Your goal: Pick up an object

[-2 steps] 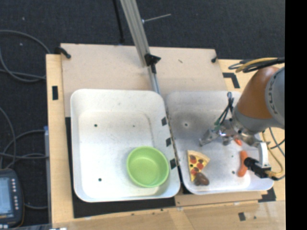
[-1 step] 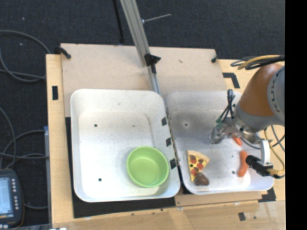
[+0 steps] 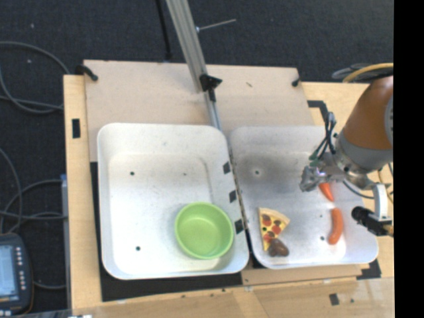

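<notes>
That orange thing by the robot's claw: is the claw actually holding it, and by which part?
It cannot be told. The gripper sits right over one end of a small orange piece in the right bin, but the hold itself is hidden.

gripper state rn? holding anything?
Gripper: over the right white bin, right beside a small orange carrot-shaped piece; cannot be told whether it is open, closed or holding the piece.

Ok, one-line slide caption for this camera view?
End effector above the right bin near an orange piece, sausage and pizza slice; green bowl in left bin.
</notes>
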`<state>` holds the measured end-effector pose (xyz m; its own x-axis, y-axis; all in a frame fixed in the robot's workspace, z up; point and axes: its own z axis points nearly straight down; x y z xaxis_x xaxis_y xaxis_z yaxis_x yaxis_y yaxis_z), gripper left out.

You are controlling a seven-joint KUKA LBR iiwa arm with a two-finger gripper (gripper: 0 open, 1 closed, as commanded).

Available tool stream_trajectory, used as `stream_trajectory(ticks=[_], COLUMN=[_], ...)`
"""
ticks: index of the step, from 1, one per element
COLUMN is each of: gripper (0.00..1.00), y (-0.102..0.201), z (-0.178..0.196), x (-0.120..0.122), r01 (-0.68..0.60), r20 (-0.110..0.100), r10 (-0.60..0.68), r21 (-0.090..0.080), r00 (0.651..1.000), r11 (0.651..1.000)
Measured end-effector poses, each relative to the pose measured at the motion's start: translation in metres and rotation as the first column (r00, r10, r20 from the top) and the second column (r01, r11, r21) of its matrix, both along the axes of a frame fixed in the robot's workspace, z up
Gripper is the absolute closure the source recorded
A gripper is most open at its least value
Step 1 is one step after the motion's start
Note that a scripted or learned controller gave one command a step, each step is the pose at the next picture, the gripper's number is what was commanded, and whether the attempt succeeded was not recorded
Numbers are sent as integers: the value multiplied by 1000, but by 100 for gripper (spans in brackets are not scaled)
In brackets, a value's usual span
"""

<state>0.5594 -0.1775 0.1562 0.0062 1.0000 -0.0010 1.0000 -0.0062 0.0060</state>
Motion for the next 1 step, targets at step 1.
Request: stream_trajectory(ticks=[1], gripper=[100], y=[9], z=[58], x=[3], r01=[-11], r20=[2], r10=[11], r21=[-1], r00=[1000], r11=[1000])
